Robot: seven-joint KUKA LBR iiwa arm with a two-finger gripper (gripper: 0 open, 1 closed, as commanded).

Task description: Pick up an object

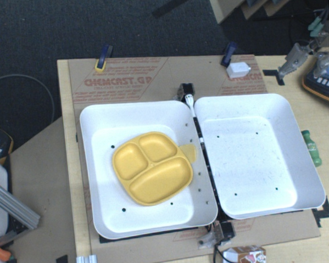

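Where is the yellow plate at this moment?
The yellow plate lies flat in the left bin of the camera view, near the middle, with its right edge close to the wall shared with the right bin.

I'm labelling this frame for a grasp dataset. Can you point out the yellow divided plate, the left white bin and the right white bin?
Yellow three-compartment plastic plate (153,168): camera view, on the ridge where its compartments meet.
Left shallow white bin (98,131): camera view, on bare floor near its upper left corner.
Right shallow white bin (248,157): camera view, on its floor's middle.
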